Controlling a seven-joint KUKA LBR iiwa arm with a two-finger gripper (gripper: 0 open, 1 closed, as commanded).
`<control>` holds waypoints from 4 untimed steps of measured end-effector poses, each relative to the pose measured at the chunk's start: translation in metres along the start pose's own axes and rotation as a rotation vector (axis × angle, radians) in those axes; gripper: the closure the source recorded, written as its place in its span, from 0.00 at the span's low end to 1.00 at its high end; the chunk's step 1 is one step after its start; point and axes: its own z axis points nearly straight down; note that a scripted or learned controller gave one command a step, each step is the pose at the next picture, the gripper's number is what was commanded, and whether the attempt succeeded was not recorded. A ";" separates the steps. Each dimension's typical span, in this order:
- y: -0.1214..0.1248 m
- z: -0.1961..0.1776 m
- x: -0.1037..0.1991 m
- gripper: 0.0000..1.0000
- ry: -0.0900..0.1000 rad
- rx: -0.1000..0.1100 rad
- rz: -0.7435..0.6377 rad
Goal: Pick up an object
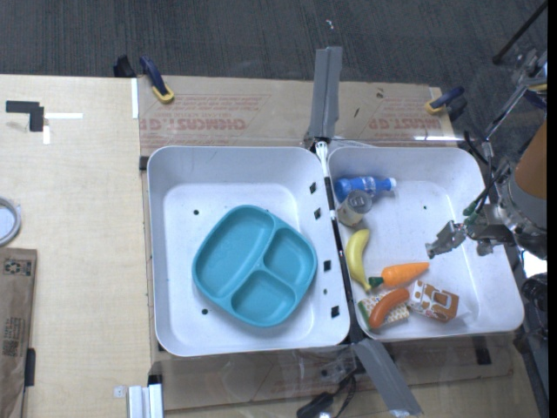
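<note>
The gripper (446, 239) hangs at the right side of the right bin (452, 159), its fingers spread and holding nothing. Just lower left lies a glossy orange carrot (404, 273), beside a curved yellow banana (358, 258). A blue sectioned plate (253, 266) fills the left bin (165, 233).

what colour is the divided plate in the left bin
Light blue, a plain turquoise shade; the divided plate shows clearly in the camera view.

Light was bright and even from overhead. The white bins (165, 233) glared, nearly washed out, with soft shadows under their rims. The tabletop (70, 198) looked pale. The picture was sharp mid-frame and slightly soft toward the edges.
</note>
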 end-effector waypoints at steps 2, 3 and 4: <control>-0.013 0.110 0.058 0.00 0.001 -0.001 -0.127; -0.011 0.102 0.056 1.00 -0.001 -0.004 -0.121; -0.011 0.102 0.056 0.00 -0.001 -0.003 -0.122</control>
